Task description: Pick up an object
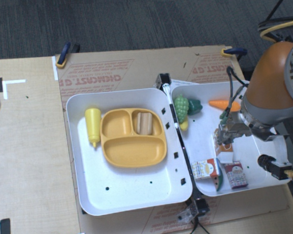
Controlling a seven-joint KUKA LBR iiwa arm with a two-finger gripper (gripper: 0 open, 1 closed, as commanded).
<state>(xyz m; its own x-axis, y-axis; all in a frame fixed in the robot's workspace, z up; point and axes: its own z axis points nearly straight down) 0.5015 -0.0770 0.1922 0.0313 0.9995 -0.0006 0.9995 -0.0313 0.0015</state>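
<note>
Closest to me, at the near edge of the right bin, lie two small cartons. One is a little box with red and orange on it, and just beside it lies a red and white packet. Something green pokes out between them. Nothing is holding them.

A bit further in, the gripper hangs low over the middle of the right bin. The big grey arm with its orange band comes in from the right and covers much of that bin. I cannot tell whether the jaws are open or closed, because the wrist hides them from here. I see bits of orange and white right under the gripper, but I cannot say what they are, or if anything is caught there.

Further back in the same bin lies an orange carrot, close to the gripper, and a green toy corn cob with a dark green leafy thing against the wall between the bins.

In the left bin sits a yellow divided plate with a tan block in one small section. A yellow bottle lies just beside the plate.

I think the job is only begun. The arm is down among the toys, but nothing looks lifted yet. Grabbing and raising something is still left to do.
</note>
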